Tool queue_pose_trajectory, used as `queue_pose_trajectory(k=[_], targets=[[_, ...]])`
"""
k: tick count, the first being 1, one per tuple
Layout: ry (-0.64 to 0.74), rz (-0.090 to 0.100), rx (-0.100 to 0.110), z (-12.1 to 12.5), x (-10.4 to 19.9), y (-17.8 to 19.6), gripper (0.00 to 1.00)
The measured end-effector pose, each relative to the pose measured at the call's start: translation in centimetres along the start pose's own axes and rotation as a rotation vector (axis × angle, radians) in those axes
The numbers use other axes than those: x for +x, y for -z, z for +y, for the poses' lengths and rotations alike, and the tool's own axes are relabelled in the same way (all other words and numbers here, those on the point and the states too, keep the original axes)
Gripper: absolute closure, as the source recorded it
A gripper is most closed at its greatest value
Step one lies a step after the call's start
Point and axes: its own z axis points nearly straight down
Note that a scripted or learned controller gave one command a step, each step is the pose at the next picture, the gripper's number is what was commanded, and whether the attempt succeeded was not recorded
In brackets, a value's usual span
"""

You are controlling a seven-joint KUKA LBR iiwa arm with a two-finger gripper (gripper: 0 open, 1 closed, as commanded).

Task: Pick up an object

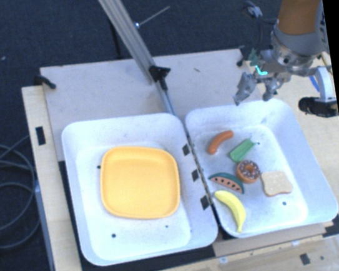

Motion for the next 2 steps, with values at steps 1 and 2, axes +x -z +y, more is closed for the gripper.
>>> queue_pose_trajectory(k=[1,2], targets=[[0.0,0.0,0.0,0.0,0.0,0.0,0.0],[0.001,0.0,0.004,0.5,0.3,-4.4,0.0]])
